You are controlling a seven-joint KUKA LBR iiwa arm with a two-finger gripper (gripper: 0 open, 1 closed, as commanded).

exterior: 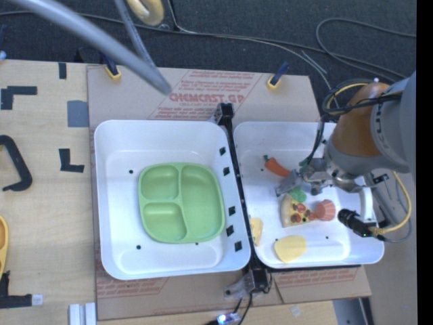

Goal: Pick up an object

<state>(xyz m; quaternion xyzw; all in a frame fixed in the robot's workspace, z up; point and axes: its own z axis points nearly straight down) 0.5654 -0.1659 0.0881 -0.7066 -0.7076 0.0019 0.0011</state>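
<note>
My gripper (pixel 295 183) is low in the right bin (pixel 352 252), reaching in from the right. It hangs just below an orange carrot-like toy (pixel 275 166) and just above a pizza-slice toy (pixel 295 210). A small green piece (pixel 298 196) lies right under the gripper. Beside the pizza slice on its right is a pink-red round toy (pixel 326 210). A yellow round toy (pixel 290 248) rests near the bin's front. Another pale yellow piece (pixel 255 229) sits against the bin's left wall.
The left bin (pixel 115 141) holds a green divided plate (pixel 181 202). A black divider (pixel 233 181) runs between the two bins. The arm's orange band (pixel 355 124) and cables (pixel 389 215) crowd the right bin's right side.
</note>
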